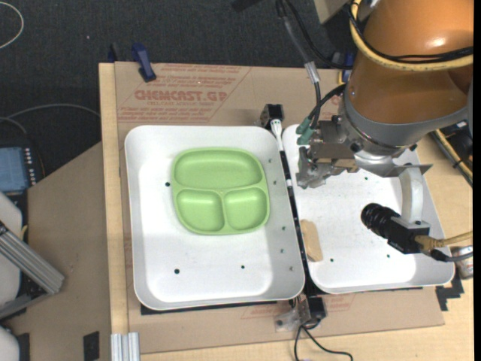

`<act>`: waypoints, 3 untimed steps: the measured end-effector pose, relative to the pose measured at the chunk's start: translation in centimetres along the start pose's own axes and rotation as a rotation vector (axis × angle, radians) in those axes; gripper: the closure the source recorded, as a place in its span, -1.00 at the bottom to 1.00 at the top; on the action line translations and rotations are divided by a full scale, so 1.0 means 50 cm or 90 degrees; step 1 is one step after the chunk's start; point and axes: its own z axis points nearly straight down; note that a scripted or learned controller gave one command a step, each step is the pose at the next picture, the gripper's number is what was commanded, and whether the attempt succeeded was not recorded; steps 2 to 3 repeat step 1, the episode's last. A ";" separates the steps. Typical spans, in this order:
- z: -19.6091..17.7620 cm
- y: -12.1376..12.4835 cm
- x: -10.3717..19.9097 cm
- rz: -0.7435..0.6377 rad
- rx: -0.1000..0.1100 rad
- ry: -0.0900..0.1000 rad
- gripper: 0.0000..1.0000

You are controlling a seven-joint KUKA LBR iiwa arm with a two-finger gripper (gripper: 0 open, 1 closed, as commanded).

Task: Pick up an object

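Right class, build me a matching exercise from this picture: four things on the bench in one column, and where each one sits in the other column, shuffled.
Things
1. green divided plate
2. tan flat piece
3. blue clip
4. gripper

Places
A. on the brown board, outside both bins
B. over the right bin, near its far left corner
C. in the left bin
D. in the right bin, against its left wall

Pairs: 1-C, 2-D, 3-A, 4-B

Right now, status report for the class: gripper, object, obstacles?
Gripper over right bin, far-left corner. Green plate in left bin. Tan block by right bin's left wall.
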 end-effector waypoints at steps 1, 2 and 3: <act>-0.175 0.002 0.099 0.001 -0.012 0.002 1.00; -0.175 0.002 0.099 0.001 -0.012 0.002 1.00; -0.175 0.002 0.099 0.001 -0.012 0.002 1.00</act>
